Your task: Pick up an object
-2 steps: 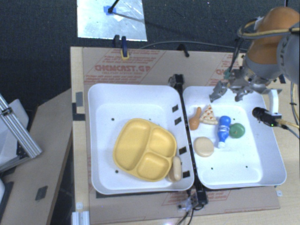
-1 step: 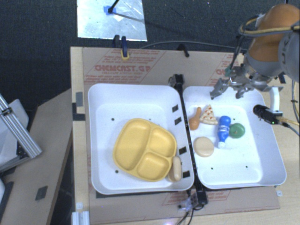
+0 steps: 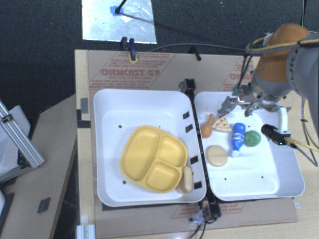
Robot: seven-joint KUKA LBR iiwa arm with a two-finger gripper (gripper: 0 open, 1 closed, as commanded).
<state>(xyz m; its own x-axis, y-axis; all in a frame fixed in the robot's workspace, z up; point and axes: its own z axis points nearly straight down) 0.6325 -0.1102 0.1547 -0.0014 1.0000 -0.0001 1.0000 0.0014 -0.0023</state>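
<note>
The right bin point(image 3: 259, 183) holds several small things: a brown drumstick point(image 3: 208, 126), a pizza slice point(image 3: 222, 125), a blue bottle point(image 3: 238, 138), a green ball point(image 3: 252, 138) and a round beige bun point(image 3: 217, 155). My gripper point(image 3: 237, 107) hangs over the far part of this bin, just beyond the pizza slice and the bottle's top. Its fingers stand apart, open, with nothing between them.
In the left bin point(image 3: 114, 108) lies a yellow divided plate point(image 3: 153, 158), with a beige bread roll point(image 3: 187, 179) at its near right corner. A black divider point(image 3: 197, 143) runs between the bins. The near half of the right bin has free floor.
</note>
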